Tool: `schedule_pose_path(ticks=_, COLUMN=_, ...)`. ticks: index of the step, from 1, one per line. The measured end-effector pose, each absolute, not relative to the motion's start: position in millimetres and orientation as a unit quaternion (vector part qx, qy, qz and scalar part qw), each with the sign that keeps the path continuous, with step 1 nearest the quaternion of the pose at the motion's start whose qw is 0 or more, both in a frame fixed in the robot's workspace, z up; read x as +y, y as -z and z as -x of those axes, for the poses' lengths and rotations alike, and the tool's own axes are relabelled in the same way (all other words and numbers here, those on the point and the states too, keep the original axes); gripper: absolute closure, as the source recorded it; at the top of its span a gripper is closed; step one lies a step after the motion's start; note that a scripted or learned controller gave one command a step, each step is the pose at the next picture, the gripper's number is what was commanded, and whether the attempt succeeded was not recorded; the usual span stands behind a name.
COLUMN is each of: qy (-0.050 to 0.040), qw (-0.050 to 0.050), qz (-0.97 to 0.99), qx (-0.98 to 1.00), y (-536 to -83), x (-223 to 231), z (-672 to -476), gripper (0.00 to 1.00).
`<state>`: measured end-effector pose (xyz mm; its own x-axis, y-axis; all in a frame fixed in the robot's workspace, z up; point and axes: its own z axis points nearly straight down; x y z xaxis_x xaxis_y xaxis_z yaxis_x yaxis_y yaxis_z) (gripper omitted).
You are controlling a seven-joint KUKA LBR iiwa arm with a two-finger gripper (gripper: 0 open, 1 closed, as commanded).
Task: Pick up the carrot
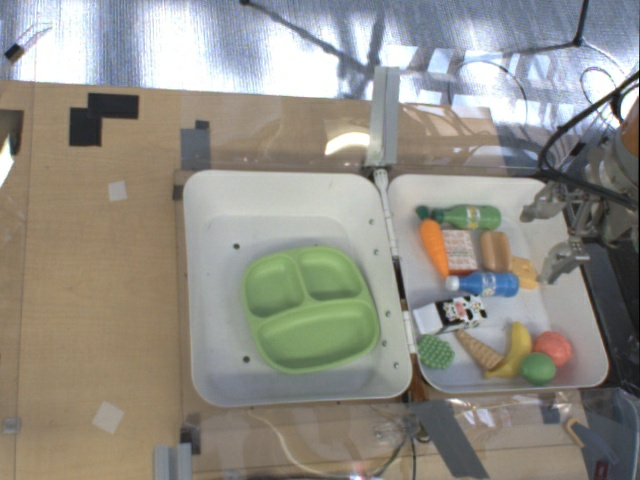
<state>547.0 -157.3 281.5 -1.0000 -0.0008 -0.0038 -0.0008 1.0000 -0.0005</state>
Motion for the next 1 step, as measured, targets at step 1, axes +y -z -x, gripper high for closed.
schedule_pose_path(ticks=1, qy=-0.0015, qw=0.001, qz=0.075, qx=0.997, y=-217.2, x=-93.7, z=-615.5, gripper=0.0)
